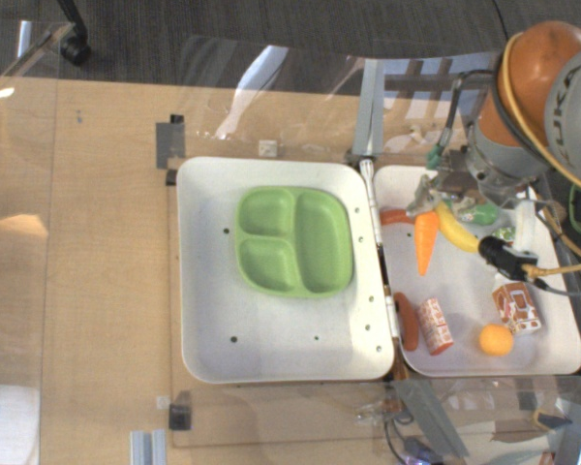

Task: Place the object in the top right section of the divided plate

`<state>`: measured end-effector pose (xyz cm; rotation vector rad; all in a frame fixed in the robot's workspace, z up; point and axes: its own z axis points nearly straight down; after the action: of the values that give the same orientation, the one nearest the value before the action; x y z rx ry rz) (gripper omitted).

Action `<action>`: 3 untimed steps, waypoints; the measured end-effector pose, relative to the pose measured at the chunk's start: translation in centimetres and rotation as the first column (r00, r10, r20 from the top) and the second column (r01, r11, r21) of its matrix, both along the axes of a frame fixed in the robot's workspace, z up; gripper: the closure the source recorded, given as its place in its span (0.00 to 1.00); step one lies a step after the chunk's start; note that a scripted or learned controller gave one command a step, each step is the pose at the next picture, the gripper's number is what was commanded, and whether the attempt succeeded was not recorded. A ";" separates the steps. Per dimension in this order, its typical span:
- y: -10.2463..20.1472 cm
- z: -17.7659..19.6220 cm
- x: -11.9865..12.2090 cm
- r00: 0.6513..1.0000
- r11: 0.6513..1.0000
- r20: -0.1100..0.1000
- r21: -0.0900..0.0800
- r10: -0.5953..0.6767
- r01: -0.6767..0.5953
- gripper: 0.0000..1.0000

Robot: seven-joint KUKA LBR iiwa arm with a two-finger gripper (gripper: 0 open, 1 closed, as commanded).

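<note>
The gripper (443,190) hangs over the far end of the right bin (552,356), just above the carrot (425,240); whether it is spread or pressed together cannot be told, and nothing is seen pinched in it. The carrot is a smooth orange cone, tip pointing down, touching a curved yellow banana (455,229) on its right. The plate (295,240) is glossy green plastic with three rounded sections, lying in the left bin (213,337), left of the carrot on the wooden counter (77,260)
</note>
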<state>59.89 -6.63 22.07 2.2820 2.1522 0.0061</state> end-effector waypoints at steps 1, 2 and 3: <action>6.8 -3.7 4.0 0.997 0.997 -0.004 0.001 -0.080 0.080 1.00; 14.1 -3.5 7.0 0.992 0.992 -0.002 0.000 0.126 -0.126 1.00; 19.9 -2.7 7.0 0.979 0.979 -0.001 0.001 0.204 -0.204 1.00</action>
<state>66.90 13.22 19.33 2.0507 2.3756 0.0064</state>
